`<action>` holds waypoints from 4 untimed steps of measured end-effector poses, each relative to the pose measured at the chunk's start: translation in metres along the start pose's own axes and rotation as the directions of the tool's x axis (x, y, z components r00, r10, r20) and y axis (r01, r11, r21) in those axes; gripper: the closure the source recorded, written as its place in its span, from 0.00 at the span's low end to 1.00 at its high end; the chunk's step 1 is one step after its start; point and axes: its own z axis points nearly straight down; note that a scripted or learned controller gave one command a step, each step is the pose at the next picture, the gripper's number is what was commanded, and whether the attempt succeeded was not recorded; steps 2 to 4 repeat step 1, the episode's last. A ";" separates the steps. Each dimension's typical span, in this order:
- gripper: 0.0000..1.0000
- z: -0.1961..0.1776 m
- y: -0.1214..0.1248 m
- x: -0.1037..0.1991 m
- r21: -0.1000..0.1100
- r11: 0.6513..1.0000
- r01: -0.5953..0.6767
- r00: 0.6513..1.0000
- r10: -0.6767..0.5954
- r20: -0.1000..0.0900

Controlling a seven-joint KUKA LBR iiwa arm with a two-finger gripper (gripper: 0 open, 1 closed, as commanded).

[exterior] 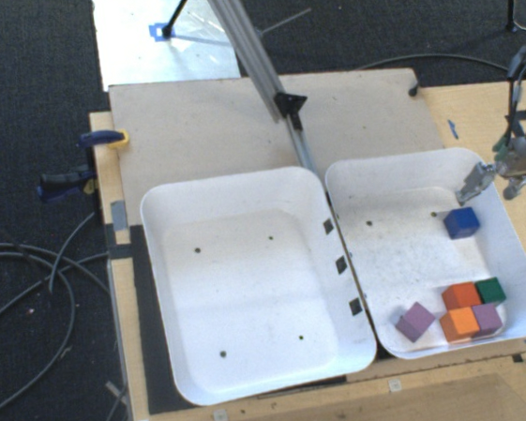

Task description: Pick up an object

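Note:
My gripper (pixel 493 184) hangs over the right bin's (pixel 382 174) far right rim, fingers spread and nothing between them. Just below and left of it, a blue cube (pixel 462 222) sits alone on the bin floor, apart from the fingers. In the bin's near right corner lies a cluster of a red-orange cube (pixel 460 296), a green cube (pixel 490 290), an orange cube (pixel 460 323) and a small purple cube (pixel 487 318). A larger purple cube (pixel 414 321) lies tilted just left of that cluster.
The left bin (pixel 233 194) adjoins the right one along a shared edge with black clips (pixel 341 264). A grey slanted pole (pixel 252 46) crosses the back board down to the bins' junction. Clamps (pixel 104 138) and cables (pixel 24 270) lie off the bench's left side.

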 end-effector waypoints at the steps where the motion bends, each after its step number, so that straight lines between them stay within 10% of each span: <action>1: 0.00 0.146 -0.014 -0.003 0.011 1.000 0.002 1.000 -0.002 -0.006; 4: 0.00 0.146 -0.014 -0.003 0.011 1.000 0.002 1.000 -0.002 -0.006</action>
